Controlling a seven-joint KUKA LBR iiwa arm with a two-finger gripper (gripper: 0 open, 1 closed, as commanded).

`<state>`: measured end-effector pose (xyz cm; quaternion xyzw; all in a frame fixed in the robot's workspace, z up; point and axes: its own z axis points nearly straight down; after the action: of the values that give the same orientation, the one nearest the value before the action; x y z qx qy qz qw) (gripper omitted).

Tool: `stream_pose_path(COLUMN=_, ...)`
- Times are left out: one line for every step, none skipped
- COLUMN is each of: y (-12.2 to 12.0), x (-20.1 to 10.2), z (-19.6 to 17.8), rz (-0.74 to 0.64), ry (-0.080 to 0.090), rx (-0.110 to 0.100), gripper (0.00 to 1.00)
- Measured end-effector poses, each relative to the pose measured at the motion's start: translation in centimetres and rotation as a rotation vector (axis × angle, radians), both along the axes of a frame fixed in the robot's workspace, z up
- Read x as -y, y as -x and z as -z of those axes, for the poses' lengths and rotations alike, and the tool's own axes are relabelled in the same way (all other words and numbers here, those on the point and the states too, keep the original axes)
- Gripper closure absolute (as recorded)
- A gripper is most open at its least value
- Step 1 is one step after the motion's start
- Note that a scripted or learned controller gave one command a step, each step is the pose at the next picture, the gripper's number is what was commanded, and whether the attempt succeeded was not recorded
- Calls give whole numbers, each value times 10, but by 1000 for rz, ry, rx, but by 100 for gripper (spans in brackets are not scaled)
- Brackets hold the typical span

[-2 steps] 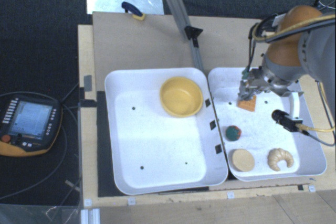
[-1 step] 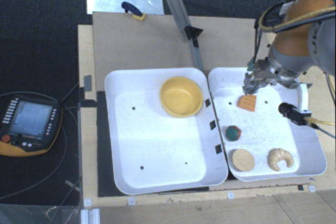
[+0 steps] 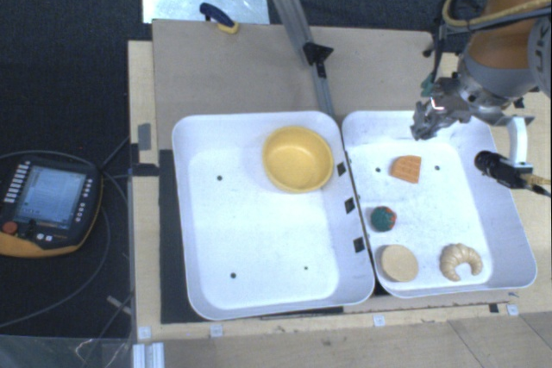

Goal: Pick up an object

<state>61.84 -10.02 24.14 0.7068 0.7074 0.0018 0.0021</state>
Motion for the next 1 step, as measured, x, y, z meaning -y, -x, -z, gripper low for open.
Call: stream_pose_path(y=3, x=-61, z=-5, rz=-5, ry=-2, rx=-4, gripper=100)
